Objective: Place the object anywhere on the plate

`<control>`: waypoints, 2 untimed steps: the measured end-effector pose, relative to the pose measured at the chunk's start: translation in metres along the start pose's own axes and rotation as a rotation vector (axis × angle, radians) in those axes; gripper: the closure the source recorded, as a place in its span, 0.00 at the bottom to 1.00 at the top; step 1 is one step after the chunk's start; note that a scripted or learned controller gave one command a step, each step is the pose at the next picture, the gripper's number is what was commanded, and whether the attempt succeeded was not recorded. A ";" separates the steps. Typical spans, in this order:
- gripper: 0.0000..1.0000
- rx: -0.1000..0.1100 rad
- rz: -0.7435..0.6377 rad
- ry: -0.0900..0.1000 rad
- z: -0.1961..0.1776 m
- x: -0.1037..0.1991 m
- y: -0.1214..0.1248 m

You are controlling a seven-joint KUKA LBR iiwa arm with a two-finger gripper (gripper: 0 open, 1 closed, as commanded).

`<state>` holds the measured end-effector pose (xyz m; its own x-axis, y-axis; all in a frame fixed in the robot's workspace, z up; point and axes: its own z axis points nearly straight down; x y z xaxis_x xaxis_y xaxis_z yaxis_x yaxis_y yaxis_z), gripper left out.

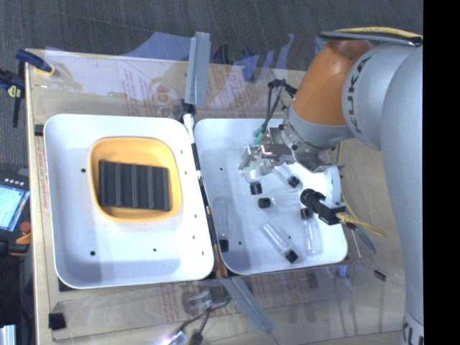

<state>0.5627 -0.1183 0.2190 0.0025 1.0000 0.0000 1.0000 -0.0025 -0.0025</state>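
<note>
Claw (pixel 256 162) hangs low over the right bin (pixel 215 192), at its upper middle; how wide it stands, and whether it grips anything, I cannot tell. Clear vials with black caps (pixel 279 240) lie scattered just below it. Over in the left bin (pixel 65 250), well apart, sits the yellow plate (pixel 134 148).

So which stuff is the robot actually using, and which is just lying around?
For the job:
- gripper, over the right bin
- small clear vials with black caps in that bin
- yellow plate in the left bin, with a dark ridged insert

Just lying about:
- blue clamps at the bench's far-left corner
- handheld screen at the left edge
</note>
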 end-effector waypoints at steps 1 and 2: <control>1.00 -0.001 -0.181 0.000 -0.047 0.071 0.068; 1.00 0.004 -0.407 0.001 0.015 0.111 0.059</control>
<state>0.6216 -0.0073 0.2041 -0.3939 0.9191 0.0025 0.9191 0.3939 -0.0061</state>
